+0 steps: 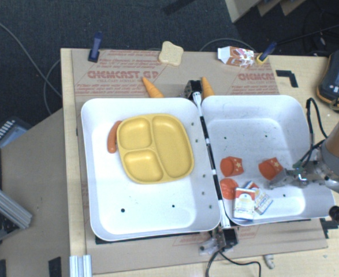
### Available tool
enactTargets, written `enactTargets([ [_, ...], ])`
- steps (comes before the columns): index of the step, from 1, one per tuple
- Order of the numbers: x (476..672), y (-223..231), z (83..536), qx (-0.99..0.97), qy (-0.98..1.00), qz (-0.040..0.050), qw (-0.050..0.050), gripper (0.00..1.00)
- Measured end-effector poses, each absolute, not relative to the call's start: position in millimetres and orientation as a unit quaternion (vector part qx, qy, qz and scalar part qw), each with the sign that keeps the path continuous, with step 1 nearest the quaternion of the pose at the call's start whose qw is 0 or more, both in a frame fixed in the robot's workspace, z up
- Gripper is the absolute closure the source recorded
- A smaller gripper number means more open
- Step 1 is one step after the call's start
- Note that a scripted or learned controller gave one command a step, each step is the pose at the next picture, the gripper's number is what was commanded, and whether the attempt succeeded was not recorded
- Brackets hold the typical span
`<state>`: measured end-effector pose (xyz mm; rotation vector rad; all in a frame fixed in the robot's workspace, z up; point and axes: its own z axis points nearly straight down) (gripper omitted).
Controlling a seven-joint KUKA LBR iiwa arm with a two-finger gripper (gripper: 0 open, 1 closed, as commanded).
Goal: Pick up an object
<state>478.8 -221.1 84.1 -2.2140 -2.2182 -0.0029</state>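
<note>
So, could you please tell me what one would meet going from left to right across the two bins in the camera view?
Sausage → yellow divided plate → red piece → small carton → second red piece → end effector.

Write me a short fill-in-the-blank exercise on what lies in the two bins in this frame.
1. The yellow plastic divided plate lies in the ____ white bin.
2. That plate has ____ compartments.
3. The small carton with a red and white label lies in the ____ white bin.

Missing words: left; three; right
</note>
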Motion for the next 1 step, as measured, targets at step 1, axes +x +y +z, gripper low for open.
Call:
enactTargets([
  [1, 563.5, -218.9, 84.8, -0.705, -0.709, -0.0029, 0.002, 0.0],
])
